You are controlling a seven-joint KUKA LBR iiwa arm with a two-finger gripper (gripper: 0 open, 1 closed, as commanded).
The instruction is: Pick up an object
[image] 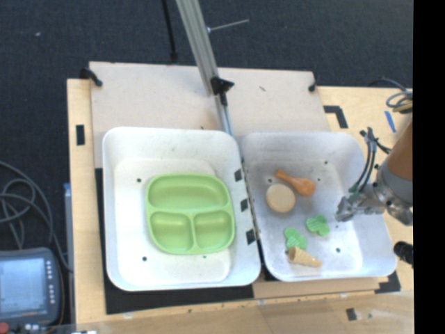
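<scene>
In the right bin lie a round tan disc, an orange spoon-like piece, two small green pieces and a tan cone. My gripper hangs at the bin's right side, to the right of the green pieces and apart from them. Nothing shows between its tips.
The left bin holds a green divided tray. A metal pole slants down from the top to the gap between the bins. A grey screen device sits at the lower left, off the bench.
</scene>
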